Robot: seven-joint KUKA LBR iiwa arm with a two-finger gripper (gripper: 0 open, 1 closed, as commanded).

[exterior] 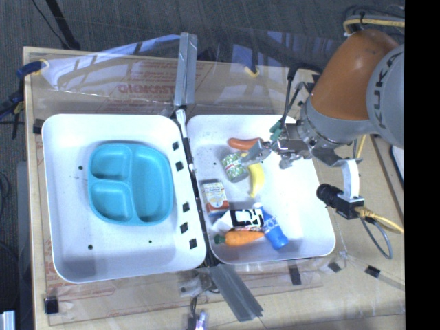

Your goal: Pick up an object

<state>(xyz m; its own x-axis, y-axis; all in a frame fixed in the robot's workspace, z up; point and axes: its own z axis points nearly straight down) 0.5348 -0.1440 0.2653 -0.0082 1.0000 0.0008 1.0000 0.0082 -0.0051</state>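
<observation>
The right bin (pixel 309 212) holds several small items. An orange-red sausage (pixel 243 143) lies at the back, with a green can (pixel 234 166) and a yellow banana (pixel 256 179) just in front of it. Closer to the front are a small carton (pixel 214 194), a black-and-white pack (pixel 246 217), a carrot (pixel 243 238) and a blue bottle (pixel 276 235). My gripper (pixel 265 150) hangs over the back of this bin, just right of the sausage and above the banana's upper end. Nothing shows as held in it.
The left bin (pixel 69 239) carries a blue divided tray (pixel 130 182). A grey divider bar (pixel 184 74) runs between the bins at the back. A black cable fitting (pixel 337 199) sits at the right bin's right rim.
</observation>
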